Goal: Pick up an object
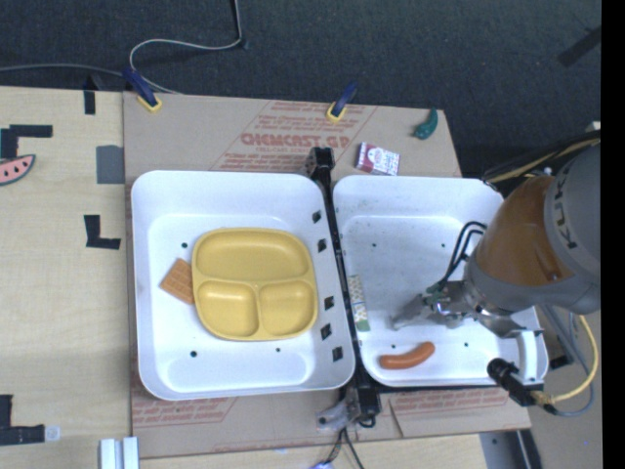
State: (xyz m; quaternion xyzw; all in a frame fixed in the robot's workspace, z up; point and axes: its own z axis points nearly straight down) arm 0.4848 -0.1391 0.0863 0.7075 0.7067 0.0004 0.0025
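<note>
A small orange-red sausage [405, 357] lies near the front wall of the right bin [410, 203]. My gripper [403, 317] reaches in from the right and hangs low over the right bin's floor, just above and behind the sausage, with a small gap between them. In the left bin [156, 360] rests a yellow divided plate [256, 283]. A tan ridged cracker [178, 280] pokes out from under the plate's left edge.
The grey arm with its orange band [532, 242] covers the right bin's right side. A black divider [330, 262] runs between the bins. On the cardboard behind the bins lie a small red-and-white packet [376, 158], two yellow clips and a green item [426, 123].
</note>
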